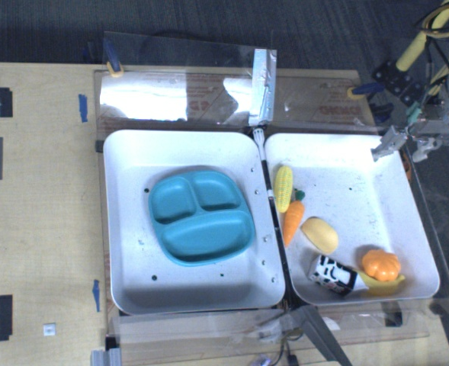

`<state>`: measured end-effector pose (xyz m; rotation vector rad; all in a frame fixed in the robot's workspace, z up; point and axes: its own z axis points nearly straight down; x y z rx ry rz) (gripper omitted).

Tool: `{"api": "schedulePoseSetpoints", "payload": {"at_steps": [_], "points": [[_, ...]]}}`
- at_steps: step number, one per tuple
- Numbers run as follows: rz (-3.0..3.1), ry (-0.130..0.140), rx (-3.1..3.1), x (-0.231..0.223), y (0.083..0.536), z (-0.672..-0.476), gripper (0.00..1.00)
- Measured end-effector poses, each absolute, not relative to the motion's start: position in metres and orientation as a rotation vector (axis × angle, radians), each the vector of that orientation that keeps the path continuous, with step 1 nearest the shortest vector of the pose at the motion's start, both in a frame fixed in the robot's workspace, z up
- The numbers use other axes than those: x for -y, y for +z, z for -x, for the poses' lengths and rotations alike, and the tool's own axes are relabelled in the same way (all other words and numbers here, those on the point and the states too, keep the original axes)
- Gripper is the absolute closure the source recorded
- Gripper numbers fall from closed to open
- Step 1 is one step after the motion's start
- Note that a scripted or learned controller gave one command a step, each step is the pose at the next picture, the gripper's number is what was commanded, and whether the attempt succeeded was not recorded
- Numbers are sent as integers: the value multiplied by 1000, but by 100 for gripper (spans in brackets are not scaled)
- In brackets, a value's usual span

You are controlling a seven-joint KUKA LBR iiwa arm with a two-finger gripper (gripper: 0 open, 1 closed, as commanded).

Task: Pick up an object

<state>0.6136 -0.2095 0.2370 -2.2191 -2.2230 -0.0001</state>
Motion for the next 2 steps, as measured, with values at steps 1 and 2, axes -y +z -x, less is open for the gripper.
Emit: {"api": "schedulePoseSetpoints", "payload": {"at_steps": [1, 2], "points": [[2327, 13, 2090, 187, 113, -543, 0], [2340, -15, 2100, 198, 89, -484, 0]]}}
